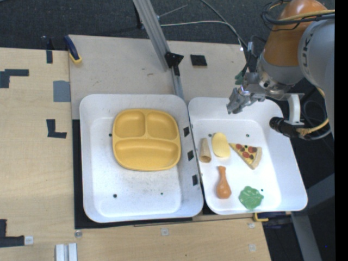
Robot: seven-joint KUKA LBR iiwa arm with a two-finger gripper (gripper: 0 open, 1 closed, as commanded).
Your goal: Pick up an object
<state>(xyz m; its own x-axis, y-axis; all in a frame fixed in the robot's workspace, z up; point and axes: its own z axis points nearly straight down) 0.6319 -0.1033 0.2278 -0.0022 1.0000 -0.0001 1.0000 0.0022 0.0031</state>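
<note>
Above the right bin (283, 192), your gripper (235, 105) hangs high so it can drop onto the toy food; I cannot tell its grip.

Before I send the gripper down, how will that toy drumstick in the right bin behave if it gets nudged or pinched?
The drumstick looks like moulded plastic, so probably stiff and light. Its rounded body may roll or skid on the smooth white bin. Pinching the narrow bone end seems likelier to slip than the fat end.

Two white bins sit side by side on a tan bench (32, 145): left bin (98, 200) at 9 o'clock, right bin (283, 184) at 3.
</note>
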